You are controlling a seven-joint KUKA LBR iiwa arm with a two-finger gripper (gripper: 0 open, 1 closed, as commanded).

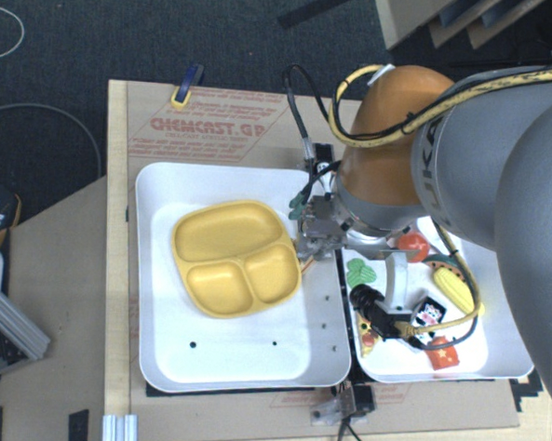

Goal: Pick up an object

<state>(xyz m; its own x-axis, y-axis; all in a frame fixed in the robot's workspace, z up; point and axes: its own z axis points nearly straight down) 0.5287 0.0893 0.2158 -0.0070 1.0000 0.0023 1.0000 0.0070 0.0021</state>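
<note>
Fig. View from above the bench, at a slant. Two white bins lay side by side on a board printed w/ red lettering. The left bin [156, 347] filled the centre-left of the frame and held a yellow plate [235, 256] w/ three compartments, lying flat in the bin's upper half, its right edge near the bin's right wall. The arm [485, 153] entered from the right & covered much of the upper right; its orange band [393, 129] sat at centre top. Below the band, the gripper [315, 228] hung at the seam between the bins, just beside the plate's right edge. Its fingers were hidden among wrist hardware & cables, so how far apart they stood, and whether anything was between them, cannot be told. The right bin [500, 364], lower right and partly under the arm, held a cluster of small items: a green piece [361, 271], a yellow banana-like toy [455, 289], a red block [443, 356], an orange-red piece [412, 243], and what was possibly a black-and-white figure [428, 313]. A blue-and-yellow clip [184, 86] lay at the board's upper-left edge.
</note>
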